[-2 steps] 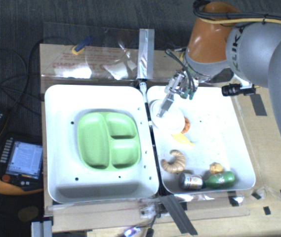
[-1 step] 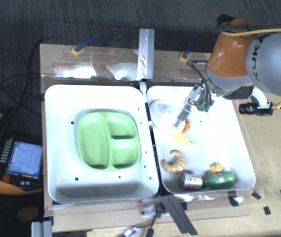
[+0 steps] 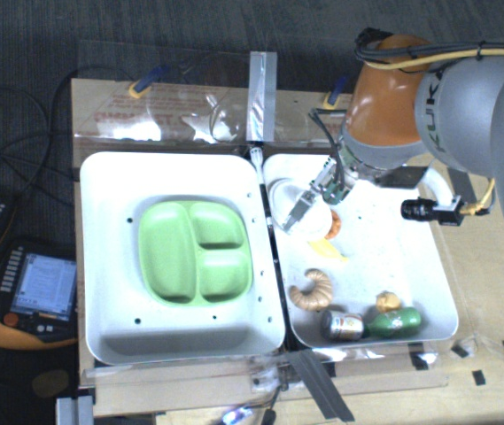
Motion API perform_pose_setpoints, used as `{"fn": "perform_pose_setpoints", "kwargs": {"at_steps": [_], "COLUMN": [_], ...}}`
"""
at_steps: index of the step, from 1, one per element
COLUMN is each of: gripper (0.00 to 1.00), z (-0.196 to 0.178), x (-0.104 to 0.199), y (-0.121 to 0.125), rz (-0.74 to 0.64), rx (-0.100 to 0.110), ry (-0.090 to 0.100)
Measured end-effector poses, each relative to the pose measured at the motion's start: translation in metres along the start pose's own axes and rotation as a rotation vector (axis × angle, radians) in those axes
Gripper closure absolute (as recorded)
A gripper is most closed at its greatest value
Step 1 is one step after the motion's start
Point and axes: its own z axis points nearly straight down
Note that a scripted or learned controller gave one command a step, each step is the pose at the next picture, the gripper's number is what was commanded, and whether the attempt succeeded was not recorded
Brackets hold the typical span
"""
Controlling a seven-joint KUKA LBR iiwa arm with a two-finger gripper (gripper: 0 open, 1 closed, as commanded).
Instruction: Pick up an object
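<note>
You are looking down on two white bins. The left bin holds a green divided plate. Over the right bin hangs the gripper, jaws slightly apart, gripping nothing. Along that bin's near edge lie a green bottle, a croissant and a small can.

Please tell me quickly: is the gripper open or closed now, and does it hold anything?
Gripper: fingers apart, open, nothing between them; it hangs over the right bin.
</note>
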Motion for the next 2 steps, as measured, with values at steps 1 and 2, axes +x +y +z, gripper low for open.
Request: {"fn": "perform_pose_setpoints", "kwargs": {"at_steps": [1,2], "gripper": [0.00,0.00], "z": [0.077,0.089], "x": [-0.026,-0.024], "y": [-0.051,-0.062], "rz": [0.412,0.475], "rx": [-0.001,-0.018], "ry": [-0.003,-0.014]}}
